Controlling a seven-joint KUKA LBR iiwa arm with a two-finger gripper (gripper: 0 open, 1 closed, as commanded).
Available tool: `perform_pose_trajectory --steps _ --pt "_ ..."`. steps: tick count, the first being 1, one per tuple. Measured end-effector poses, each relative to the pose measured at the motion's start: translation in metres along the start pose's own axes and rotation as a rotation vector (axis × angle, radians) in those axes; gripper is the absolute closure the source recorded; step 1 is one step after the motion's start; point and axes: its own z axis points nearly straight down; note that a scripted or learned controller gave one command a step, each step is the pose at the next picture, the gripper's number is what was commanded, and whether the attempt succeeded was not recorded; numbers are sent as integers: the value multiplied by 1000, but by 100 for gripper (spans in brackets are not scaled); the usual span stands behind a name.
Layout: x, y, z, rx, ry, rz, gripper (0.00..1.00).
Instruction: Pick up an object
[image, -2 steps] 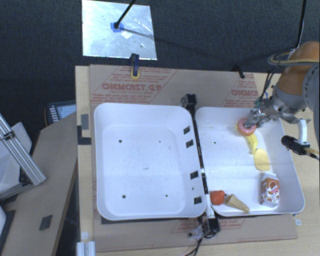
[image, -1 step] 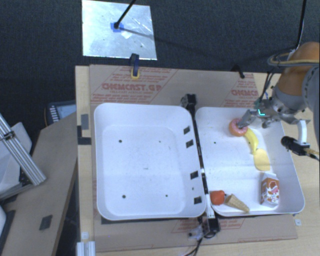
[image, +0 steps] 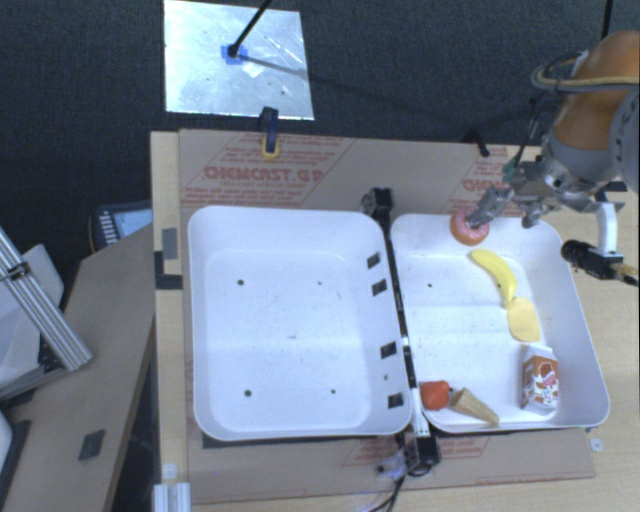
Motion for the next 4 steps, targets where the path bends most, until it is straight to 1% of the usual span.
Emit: perform_pose_trajectory --steps 1,2,3,4 --pt "-3 -1 -6 2 -1 1 100" --pt "-47 -19 74 6 -1 5 100" --pt "10 -17 104 2 1 6 100" --pt "-42 -64 106 -2 -1 13 100"
